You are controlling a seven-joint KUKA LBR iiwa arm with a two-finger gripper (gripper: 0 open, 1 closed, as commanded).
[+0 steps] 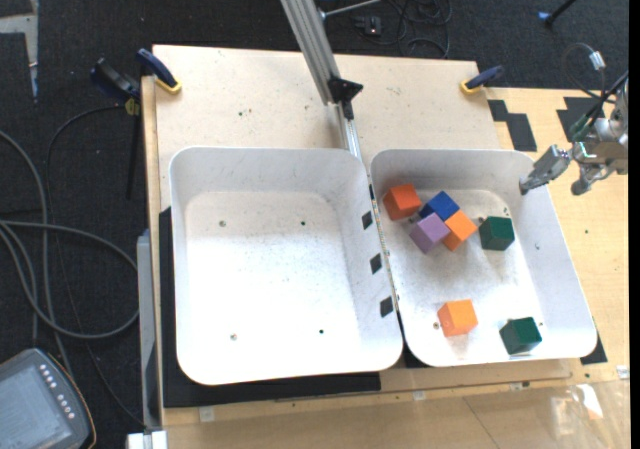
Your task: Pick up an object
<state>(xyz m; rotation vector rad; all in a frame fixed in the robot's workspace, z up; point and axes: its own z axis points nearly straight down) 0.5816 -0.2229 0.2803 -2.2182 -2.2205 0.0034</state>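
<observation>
**Go for a loner block, not the pile**

So your gripper (548, 169) is hanging over the top right corner of the right bin (575, 282), out near the rim, and it's got nothing in it. Whether the claw is spread or pinched, honestly can't tell from this angle, too small and side-on.

All the blocks sit in that right bin. There's a cluster near the top: an orange cube (403, 201), a blue cube (441, 206), a purple cube (431, 231) and another orange one (461, 228) all touching or nearly so, with a dark green cube (496, 233) just beside them.

I'd skip the cluster; the fingers will likely shove neighbours around. The lower orange cube (457, 317) stands well apart from everything, so that's your cleanest grab. The green cube by the bottom rim (520, 334) looks riskier, since the bin wall could block a finger. Square up to the faces before you drop.
</observation>
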